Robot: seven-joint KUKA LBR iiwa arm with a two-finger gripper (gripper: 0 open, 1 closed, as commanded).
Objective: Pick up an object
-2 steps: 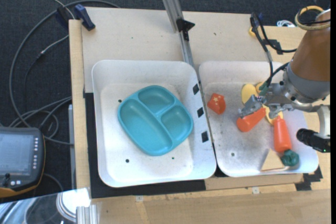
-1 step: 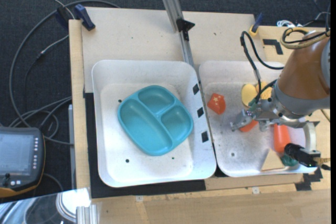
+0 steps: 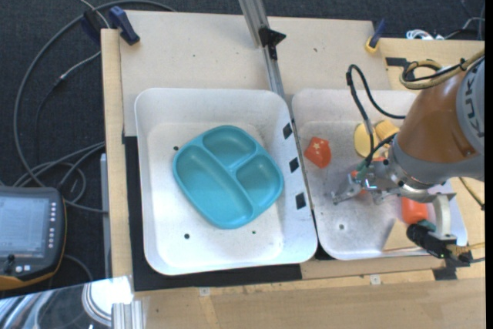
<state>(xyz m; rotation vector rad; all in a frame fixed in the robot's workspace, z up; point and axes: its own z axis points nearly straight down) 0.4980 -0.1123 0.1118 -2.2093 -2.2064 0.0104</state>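
Observation:
In the right bin (image 3: 339,231) a red-orange block (image 3: 317,152) lies near the left wall. A yellow round object (image 3: 367,138) sits further back, partly behind a black cable. An orange object (image 3: 414,209) shows at the bin's right side, partly under the arm. My gripper (image 3: 357,189) hangs low over the middle of the right bin, to the right of and nearer the front than the red-orange block, apart from it. The wrist hides much of the gripper.
The left bin (image 3: 154,243) holds a teal divided plate (image 3: 227,176). A metal pole (image 3: 254,4) slants down to the divider between the bins. Black cables loop above the right bin. A teach pendant (image 3: 29,227) lies off the bench at the left.

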